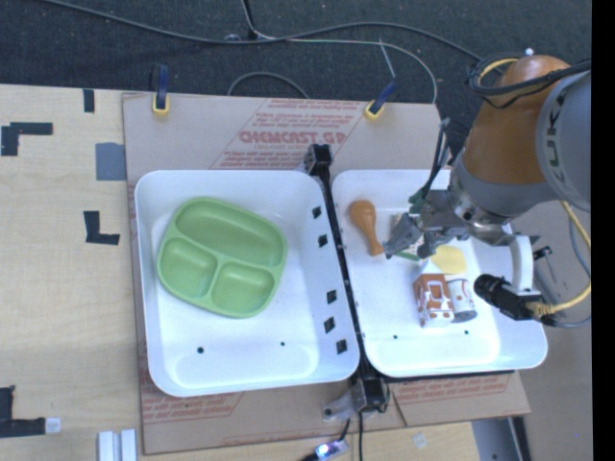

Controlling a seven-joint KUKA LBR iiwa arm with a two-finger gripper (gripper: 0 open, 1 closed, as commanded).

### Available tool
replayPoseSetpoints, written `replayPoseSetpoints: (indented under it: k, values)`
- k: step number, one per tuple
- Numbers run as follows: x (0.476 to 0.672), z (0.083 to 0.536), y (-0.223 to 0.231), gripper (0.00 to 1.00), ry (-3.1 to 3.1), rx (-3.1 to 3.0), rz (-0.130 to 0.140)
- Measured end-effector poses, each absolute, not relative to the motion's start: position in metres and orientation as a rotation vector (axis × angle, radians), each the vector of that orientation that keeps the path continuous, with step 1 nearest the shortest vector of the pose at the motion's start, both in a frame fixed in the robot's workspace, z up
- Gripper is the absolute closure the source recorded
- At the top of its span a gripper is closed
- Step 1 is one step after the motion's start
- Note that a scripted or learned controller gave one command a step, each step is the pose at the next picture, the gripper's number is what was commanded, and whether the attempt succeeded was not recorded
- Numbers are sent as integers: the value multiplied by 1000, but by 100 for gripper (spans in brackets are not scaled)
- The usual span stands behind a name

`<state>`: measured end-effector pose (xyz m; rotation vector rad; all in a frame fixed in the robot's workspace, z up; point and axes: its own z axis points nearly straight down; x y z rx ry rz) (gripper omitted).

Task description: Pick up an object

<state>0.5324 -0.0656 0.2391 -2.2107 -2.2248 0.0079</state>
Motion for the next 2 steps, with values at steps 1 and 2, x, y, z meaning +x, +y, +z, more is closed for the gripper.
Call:
replayPoseSetpoints:
  k: [1,2]
  values:
    - [553,222,-13,100,-2225,-2210,9]
    - [576,223,44,100,-2227,-2209,6]
